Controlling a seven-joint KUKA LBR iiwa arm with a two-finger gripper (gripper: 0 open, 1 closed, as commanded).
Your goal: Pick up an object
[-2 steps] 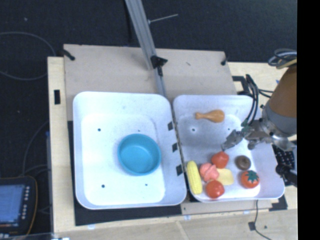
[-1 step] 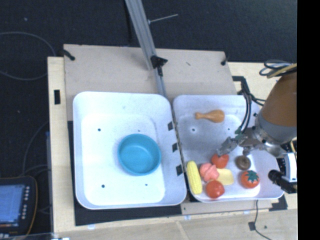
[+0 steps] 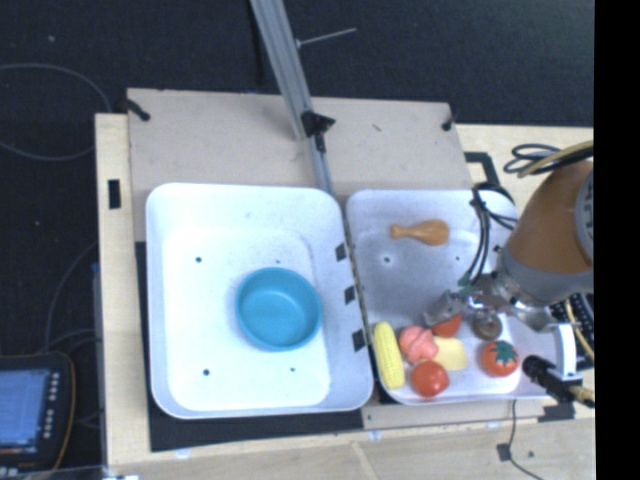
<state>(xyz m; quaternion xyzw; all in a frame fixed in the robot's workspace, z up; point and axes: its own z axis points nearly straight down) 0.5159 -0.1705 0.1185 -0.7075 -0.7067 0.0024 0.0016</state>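
Note:
My gripper (image 3: 462, 316) hangs low over the front part of the right bin (image 3: 400, 268), and the arm reaches in from the right. Toy foods lie bunched at the bin's front: a yellow corn cob (image 3: 388, 355), a pink piece (image 3: 417, 343), a red tomato (image 3: 430, 378), a yellow block (image 3: 452, 353) and a red fruit with a green top (image 3: 499, 357). A small red piece (image 3: 447, 325) shows just beneath the gripper's left side. Farther back in the same bin rests a tan drumstick (image 3: 422, 232).
The left bin (image 3: 180, 238) holds a blue bowl (image 3: 279, 308). A grey metal pole (image 3: 290, 78) slants down from the top to the gap between the bins. Cables lie at the bench's right edge (image 3: 545, 156).

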